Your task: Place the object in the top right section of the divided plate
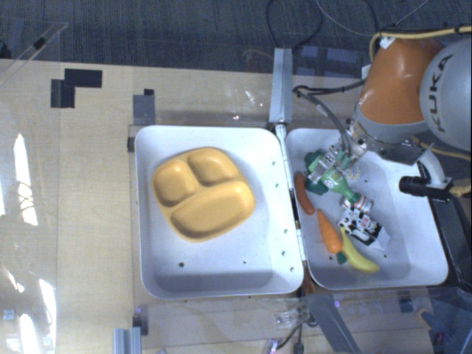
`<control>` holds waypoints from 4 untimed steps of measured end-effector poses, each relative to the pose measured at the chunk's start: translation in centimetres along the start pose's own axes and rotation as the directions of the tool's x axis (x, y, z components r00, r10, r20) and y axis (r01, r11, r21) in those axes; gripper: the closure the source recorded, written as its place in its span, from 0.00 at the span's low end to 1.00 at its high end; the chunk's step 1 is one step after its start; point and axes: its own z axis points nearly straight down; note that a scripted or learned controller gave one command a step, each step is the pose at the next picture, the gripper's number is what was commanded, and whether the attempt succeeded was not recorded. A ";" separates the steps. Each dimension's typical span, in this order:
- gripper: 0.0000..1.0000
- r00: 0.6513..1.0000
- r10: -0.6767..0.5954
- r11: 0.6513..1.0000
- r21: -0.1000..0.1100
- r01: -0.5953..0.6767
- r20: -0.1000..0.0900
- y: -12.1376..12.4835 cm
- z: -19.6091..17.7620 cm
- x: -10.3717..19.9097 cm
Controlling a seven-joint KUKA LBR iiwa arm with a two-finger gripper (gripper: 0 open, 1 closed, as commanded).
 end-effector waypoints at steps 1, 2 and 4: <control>1.00 1.000 -0.021 1.000 0.000 0.021 -0.001 1.7 -0.3 5.1; 1.00 0.994 -0.107 0.994 -0.002 0.107 0.000 4.7 -4.5 10.6; 1.00 0.977 0.213 0.977 0.000 -0.213 0.001 3.1 0.6 0.5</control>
